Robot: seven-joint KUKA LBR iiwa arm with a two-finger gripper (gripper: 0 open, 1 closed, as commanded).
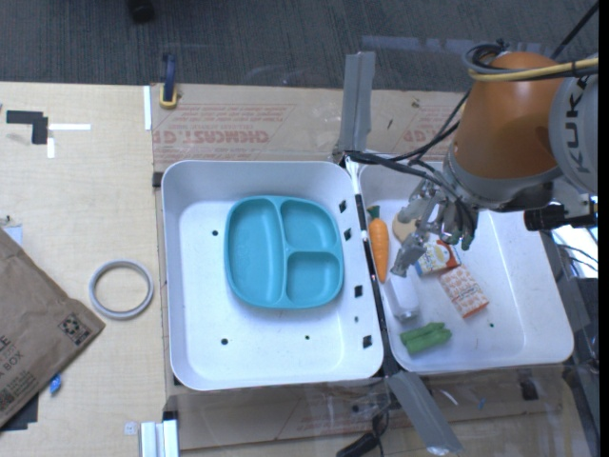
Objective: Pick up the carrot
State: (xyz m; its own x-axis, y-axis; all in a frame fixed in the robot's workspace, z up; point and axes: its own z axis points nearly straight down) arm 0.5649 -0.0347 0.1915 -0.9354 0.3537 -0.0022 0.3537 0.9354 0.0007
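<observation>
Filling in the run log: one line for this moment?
task: pick up carrot | carrot: right bin, left edge | gripper: just right of it | grasp: none seen

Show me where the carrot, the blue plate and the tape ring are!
carrot [380,248]: camera view, middle of its orange body.
blue plate [251,246]: camera view, floor of its large left compartment.
tape ring [121,270]: camera view, top of its band.

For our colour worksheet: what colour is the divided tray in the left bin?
The divided tray is light blue, turquoise, seen best in the camera view.
</observation>
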